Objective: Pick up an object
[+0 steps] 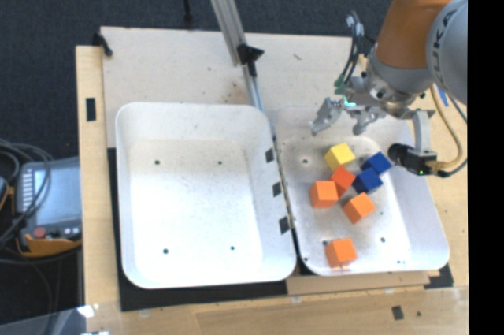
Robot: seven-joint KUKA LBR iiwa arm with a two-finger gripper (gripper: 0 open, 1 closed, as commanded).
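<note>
**K:** Two bins on the bench (90,168). Left bin (197,195) is bare white with a few dark specks. Right bin (409,235) has all the blocks.

**M:** Count?

**K:** Seven, I think. Yellow block (340,154) is nearest the far rim. Two blue blocks to its right: one (379,163) higher, one (367,181) just below it, touching or nearly so. A red-orange block (343,177) is wedged between the yellow one and the lower blue one. An orange block (324,193) sits left of that, another orange block (360,207) right and nearer the camera. The last orange block (341,252) sits alone by the near rim, well apart from the cluster.

**M:** Gripper?

**K:** Gripper (345,117) is over the far end of the right bin, just beyond the yellow block and a bit left of it. The fingers (324,119) look spread, pointing down and left. Nothing is between them. No contact with any block as far as I can see, but height above the bin floor is hard to judge from this angle.

**M:** Arm?

**K:** Arm (413,26) comes in from the right, orange band above the wrist. A black cable plug (409,158) hangs beside the right rim. The slanted metal pole (224,6) runs down to the gap between the bins.
</note>
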